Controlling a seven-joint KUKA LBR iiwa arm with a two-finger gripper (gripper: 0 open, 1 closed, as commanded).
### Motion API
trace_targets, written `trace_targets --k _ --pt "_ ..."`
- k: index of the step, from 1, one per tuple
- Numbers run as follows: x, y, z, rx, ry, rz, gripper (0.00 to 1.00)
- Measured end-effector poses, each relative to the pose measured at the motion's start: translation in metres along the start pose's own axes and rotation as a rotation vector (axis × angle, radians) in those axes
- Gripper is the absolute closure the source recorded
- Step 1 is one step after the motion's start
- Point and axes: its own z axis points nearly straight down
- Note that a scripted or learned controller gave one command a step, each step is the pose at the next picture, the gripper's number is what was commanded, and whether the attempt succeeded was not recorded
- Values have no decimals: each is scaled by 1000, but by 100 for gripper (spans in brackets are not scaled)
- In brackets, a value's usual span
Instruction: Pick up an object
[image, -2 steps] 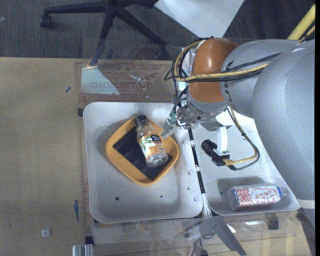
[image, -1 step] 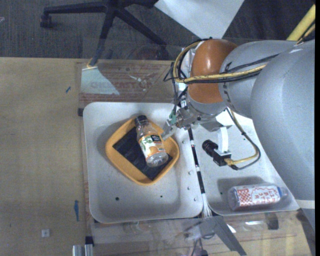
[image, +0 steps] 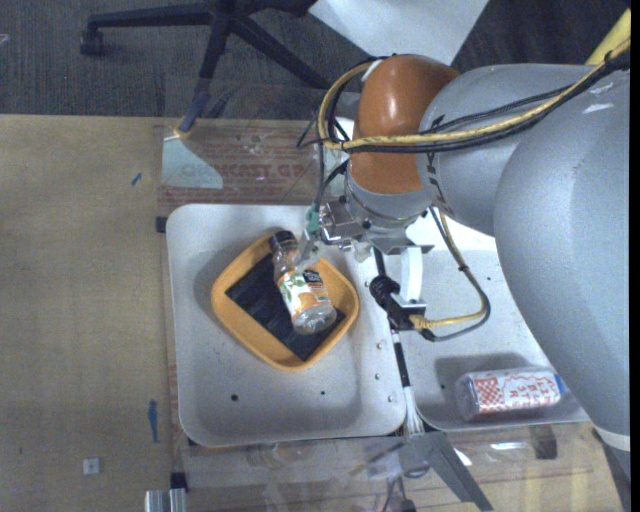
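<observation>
the pincer hangs low over the left white plastic bin, right at the capped end of a small clear bottle with an orange and green label, though from where i stand i cannot tell how it is set or whether it has hold of anything. that bottle lies on its side, tilted, inside a shallow orange dish with rounded corners, resting on a dark, flat item that covers the dish's floor. the dish sits in the upper middle of the left bin, turned at an angle to the bin's walls. the big grey arm with its orange band comes in from the right and covers much of the right white bin, where a red and white patterned can lies on its side near the front wall, well apart from the bottle. both bins sit side by side on the tan wooden table.
</observation>
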Motion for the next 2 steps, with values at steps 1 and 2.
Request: trace_targets --k 1,2 --pt "0 0 0 0 0 0 0" --pt "3 20 73 -18 7 -106 0"
